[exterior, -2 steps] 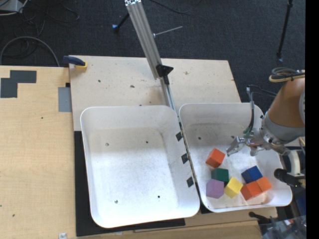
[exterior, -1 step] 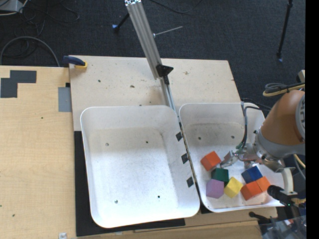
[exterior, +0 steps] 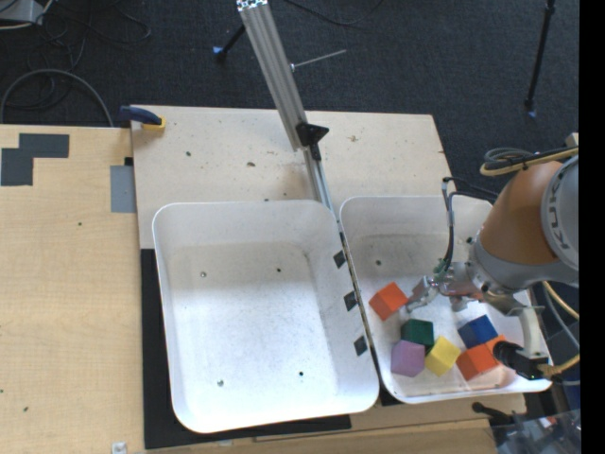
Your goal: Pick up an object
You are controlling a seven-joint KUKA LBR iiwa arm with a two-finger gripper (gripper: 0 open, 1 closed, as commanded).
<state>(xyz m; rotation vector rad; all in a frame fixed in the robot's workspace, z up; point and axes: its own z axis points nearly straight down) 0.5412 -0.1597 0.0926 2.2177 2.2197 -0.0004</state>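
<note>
My bench (exterior: 227, 149) is a pale, speckled board, with a blue-handled clamp (exterior: 142, 116) at its far left corner. A slanted aluminium rail (exterior: 279, 69) with a checkered tip rises behind it, over dark carpet strewn with black cables (exterior: 57, 88).

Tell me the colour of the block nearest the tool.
Orange block, left of the tool; camera view.

No text, label, brand name or number can be read anywhere on the bench. The nearest thing to a sign is a small black-and-white checkered tag (exterior: 251, 2) at the top end of the slanted aluminium rail (exterior: 280, 74) that runs down toward the bins; its pattern carries no legible characters.
</note>
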